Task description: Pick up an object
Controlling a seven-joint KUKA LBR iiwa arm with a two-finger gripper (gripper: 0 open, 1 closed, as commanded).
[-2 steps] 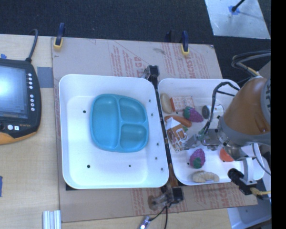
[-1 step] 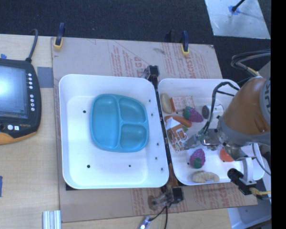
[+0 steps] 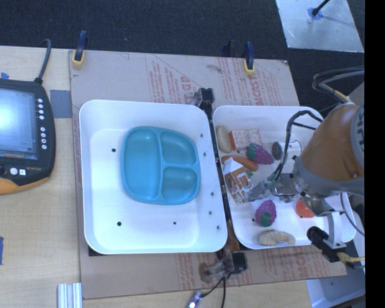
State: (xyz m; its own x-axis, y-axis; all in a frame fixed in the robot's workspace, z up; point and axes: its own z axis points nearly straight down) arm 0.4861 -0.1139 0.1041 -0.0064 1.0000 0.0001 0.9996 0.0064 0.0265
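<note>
**Arm low over the cluttered right bin**

While the smooth blue divided plate [image 3: 160, 165] lies in the left bin [image 3: 96, 172], the gripper [image 3: 276, 188] hangs over the right bin [image 3: 244, 239], just above a knobbly purple toy [image 3: 265, 212]. Whether it grips anything, I cannot tell. A pale bread-shaped piece [image 3: 276, 237] lies lower right.

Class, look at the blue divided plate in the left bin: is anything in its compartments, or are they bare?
Bare. All three compartments of the blue divided plate show unbroken blue; the toy foods lie in the right bin.
</note>
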